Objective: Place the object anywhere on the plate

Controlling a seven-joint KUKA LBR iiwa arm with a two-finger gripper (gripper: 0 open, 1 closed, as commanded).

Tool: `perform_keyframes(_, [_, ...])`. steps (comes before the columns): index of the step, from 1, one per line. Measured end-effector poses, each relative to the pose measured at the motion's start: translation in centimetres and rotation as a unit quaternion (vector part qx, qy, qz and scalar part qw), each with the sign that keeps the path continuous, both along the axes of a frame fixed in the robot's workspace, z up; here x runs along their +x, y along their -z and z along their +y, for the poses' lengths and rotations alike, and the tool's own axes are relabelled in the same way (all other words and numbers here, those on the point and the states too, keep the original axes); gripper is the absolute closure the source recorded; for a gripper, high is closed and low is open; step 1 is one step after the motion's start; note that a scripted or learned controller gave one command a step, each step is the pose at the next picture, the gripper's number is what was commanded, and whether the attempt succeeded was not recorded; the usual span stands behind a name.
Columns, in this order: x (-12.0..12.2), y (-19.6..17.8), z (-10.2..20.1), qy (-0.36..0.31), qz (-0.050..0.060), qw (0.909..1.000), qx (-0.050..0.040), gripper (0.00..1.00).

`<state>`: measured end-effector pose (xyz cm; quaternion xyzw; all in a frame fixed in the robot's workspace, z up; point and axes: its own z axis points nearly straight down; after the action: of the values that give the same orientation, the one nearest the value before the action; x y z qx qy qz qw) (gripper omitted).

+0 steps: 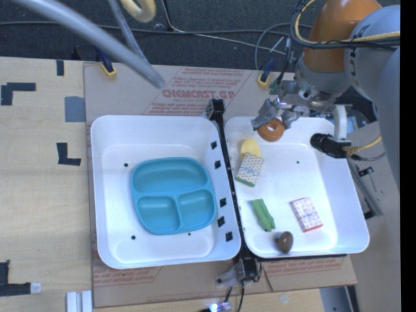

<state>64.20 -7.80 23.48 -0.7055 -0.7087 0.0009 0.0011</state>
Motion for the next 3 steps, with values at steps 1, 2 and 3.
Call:
perform_keyframes(1, [-0.1, -0.6, 5.7, -0.001, -0.001, 1.0, 0.0004, 1.0])
perform_keyframes(2, [-0.1, 0.5, 10.6, 0.0, 0.0, 1.0, -0.0001, 1.0])
perform_keyframes(3, [-1.7, 0.5, 15.0, 0.0, 0.0, 1.0, 0.0001, 1.0])
